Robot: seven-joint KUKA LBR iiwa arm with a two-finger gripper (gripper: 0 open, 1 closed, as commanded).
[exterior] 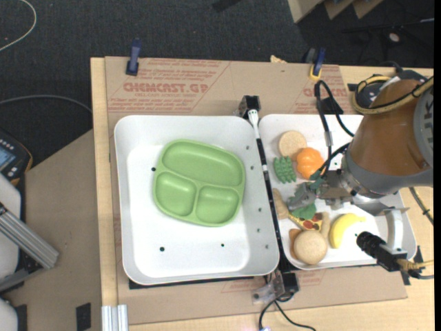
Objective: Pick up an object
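Grey arm [393, 136] over right bin [406, 243], tool [310, 195] state unclear, beside yellow banana [343, 227] lying diagonally, tip upper-right.

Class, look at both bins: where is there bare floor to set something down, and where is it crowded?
Free: the left bin floor around the green divided plate, widest along its near and left edges. Crowded: the right bin, where orange, banana and other toy food cluster beneath the gripper.
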